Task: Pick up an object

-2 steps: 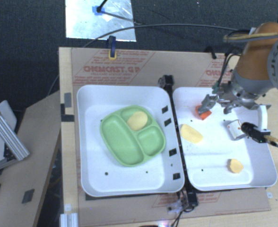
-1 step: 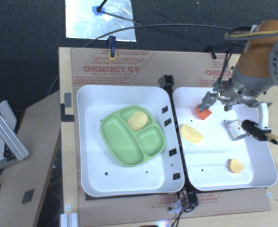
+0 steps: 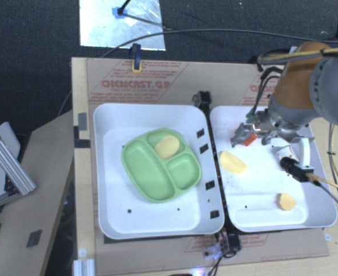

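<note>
I see the claw point(image 3: 245, 135) hanging over the right bin point(image 3: 324, 211), nothing between its fingers; I cannot tell how they are set. Near it, toward the green tray point(image 3: 152, 177), lies a yellow piece point(image 3: 233, 163). Another piece point(image 3: 168, 146) sits in the tray.

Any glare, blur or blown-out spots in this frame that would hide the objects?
Camera view: the two shallow white bins are bright but not washed out; the green divided plastic plate and pale yellow pieces read sharply. The foil-like sheet above the bench glares. The hand looks slightly soft, its fingers hard to resolve.
</note>
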Action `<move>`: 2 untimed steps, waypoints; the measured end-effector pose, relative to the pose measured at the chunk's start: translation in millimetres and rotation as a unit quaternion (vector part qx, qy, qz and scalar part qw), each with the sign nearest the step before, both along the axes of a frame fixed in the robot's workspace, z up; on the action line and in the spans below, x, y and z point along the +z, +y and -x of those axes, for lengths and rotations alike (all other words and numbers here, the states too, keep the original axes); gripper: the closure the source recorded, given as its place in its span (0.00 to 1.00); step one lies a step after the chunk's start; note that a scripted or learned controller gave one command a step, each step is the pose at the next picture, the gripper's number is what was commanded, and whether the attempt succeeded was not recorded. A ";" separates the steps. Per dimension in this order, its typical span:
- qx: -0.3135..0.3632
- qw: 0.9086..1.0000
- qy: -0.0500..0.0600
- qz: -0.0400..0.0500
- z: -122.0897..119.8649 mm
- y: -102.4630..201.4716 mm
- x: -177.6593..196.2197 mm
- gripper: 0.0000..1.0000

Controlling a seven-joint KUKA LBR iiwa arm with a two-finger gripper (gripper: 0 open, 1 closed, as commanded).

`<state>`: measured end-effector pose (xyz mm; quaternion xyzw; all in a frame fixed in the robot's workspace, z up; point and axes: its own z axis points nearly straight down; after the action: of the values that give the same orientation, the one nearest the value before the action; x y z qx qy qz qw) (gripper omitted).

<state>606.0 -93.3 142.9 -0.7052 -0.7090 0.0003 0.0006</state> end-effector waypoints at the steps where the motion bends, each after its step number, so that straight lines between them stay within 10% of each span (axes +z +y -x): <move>1: -0.001 1.000 0.000 0.000 -0.2 0.5 -51.4 0.00; 2: -0.002 1.000 -0.002 0.001 -1.4 0.2 -38.4 1.00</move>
<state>607.4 -93.1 104.5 -0.7064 -0.7078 -0.0008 -0.0012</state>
